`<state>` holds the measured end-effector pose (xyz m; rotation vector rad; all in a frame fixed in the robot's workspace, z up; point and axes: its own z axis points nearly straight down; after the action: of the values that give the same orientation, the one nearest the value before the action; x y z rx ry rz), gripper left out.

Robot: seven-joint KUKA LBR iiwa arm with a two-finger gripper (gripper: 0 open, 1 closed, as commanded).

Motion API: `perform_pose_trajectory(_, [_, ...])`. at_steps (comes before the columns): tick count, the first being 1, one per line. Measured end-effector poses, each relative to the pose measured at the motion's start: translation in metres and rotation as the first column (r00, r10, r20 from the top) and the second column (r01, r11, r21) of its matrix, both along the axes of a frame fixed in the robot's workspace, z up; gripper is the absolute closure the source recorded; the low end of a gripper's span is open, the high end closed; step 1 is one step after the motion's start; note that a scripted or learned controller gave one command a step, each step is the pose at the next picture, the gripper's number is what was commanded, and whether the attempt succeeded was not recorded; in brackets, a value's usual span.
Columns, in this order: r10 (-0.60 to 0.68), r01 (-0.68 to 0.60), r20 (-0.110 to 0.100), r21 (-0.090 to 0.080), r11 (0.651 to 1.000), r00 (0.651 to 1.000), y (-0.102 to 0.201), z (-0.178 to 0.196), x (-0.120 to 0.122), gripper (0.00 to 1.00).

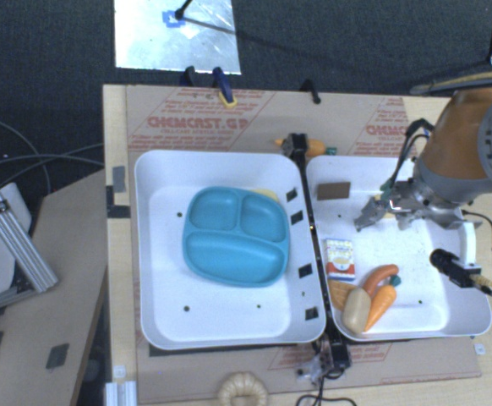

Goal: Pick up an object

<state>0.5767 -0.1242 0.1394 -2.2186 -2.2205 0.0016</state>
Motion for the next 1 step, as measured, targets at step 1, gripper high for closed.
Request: perform_pose_trajectory(1, [-0.001, 0.001, 0.005, -0.001, 1.000, 1.000, 0.0003, -0.0508, 0.0010, 0.00])
